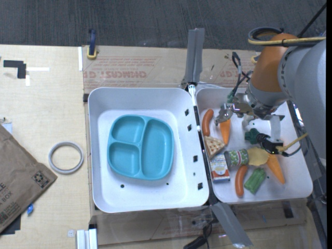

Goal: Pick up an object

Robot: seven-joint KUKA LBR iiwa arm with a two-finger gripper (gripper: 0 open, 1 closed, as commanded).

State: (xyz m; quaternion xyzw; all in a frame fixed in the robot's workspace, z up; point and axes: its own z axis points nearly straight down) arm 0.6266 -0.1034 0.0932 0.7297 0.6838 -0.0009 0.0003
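Observation:
My gripper (226, 115) hangs low in the right bin (295, 188), at its far left part, under the orange wrist band (267, 66). Its tip is right over the upper end of an orange carrot (225, 132) that lies lengthwise. A red-orange hot dog (207, 121) lies just left of the carrot. I cannot tell whether the gripper touches the carrot. Near the front lie a waffle-like cracker (214, 146), a small red and white box (220, 168), a green can (237, 157), a second carrot (275, 168), a sausage (239, 181) and a green piece (254, 181).
The left bin (101, 154) holds a teal divided plate (140, 147). A dark green item (252, 136) and a yellow piece (258, 157) sit mid-bin on the right, among cables. A tape ring (66, 156) and a cardboard box (18, 178) lie on the bench at left.

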